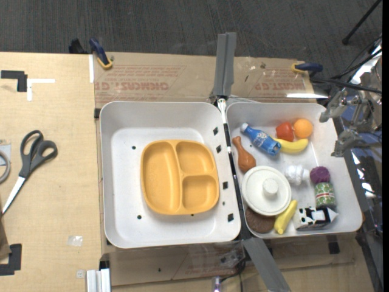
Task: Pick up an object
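White right bin (340, 163), near edge: toy cow (316, 218), yellow banana (285, 216), green can (325, 194).
Middle: white lidded bowl (267, 190), purple ball (320, 174).
Far: blue bottle (260, 139), tomato (284, 131), orange (302, 127).
Left bin (115, 181): yellow divided plate (180, 176).
End effector (355, 126): at right bin's rim; grip state unreadable.

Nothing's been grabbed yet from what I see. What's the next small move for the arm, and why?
Probably swing the hand left over the right bin and stop above one object. It sits at that bin's right edge, outside the pile. The orange near the top corner looks like the closest target, though it touches the banana, so the purple ball may be the freer choice.
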Robot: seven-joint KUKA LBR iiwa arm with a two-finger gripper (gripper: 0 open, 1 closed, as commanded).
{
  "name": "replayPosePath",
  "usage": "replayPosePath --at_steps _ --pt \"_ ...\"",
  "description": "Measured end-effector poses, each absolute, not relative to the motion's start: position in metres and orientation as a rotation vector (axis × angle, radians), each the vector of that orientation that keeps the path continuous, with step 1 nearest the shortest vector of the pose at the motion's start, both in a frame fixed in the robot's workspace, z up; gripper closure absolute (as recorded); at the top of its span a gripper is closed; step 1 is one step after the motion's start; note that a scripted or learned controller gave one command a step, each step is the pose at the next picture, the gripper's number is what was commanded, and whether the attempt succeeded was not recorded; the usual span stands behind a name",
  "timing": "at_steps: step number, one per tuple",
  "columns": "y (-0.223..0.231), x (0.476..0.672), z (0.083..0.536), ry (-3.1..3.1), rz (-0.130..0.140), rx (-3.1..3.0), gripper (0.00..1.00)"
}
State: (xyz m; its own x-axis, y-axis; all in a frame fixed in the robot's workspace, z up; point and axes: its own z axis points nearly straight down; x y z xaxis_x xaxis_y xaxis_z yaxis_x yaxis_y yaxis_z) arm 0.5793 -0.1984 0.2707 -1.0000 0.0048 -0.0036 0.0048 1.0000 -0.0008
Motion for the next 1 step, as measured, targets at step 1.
replayPosePath --at_steps 1 --pt "-0.1854 0.5951 0.1210 3.122 -0.009 0.072 0.00"
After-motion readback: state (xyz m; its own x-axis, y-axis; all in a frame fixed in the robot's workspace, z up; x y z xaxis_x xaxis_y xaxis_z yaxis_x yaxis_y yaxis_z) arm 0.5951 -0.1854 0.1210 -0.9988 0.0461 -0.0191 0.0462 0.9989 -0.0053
